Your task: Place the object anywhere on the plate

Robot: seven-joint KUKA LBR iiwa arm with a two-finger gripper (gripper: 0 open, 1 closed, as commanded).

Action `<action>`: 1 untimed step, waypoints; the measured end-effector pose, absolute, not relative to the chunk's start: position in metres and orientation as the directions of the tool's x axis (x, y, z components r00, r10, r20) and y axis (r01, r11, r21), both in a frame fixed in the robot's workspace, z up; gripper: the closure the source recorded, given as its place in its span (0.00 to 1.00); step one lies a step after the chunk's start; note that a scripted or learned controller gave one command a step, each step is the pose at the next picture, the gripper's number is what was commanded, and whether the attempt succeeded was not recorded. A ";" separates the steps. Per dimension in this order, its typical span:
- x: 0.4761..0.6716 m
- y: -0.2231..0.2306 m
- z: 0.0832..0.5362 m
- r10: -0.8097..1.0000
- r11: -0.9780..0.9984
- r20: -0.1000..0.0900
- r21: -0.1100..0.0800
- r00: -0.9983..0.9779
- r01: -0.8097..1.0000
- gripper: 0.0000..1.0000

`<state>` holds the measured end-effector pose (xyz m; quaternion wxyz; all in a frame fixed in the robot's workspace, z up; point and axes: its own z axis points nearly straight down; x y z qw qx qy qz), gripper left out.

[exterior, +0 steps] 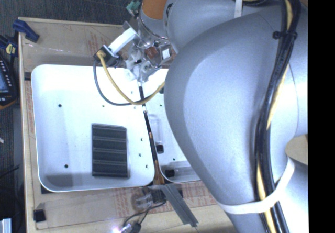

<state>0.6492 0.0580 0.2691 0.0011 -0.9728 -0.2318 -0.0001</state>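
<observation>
A dark grey ribbed rectangular plate [110,150] lies flat in the left bin [52,122], towards its near side. My gripper [138,69] hangs over the far right corner of that bin, close to the divider between the two bins, well away from the plate. Cables and wrist hardware crowd around it. I cannot make out any object in the gripper. A small dark item [159,148] shows in the right bin [172,172] beside the divider, and I cannot tell what it is.
The big grey arm [235,96] covers most of the right bin. A yellow and black cable [107,88] loops from the wrist over the left bin. Clamps and a metal bracket [172,203] sit on the wooden bench edge in front.
</observation>
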 end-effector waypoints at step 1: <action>0.594 0.074 0.205 0.205 -0.979 -0.004 -0.001 0.979 0.205 1.00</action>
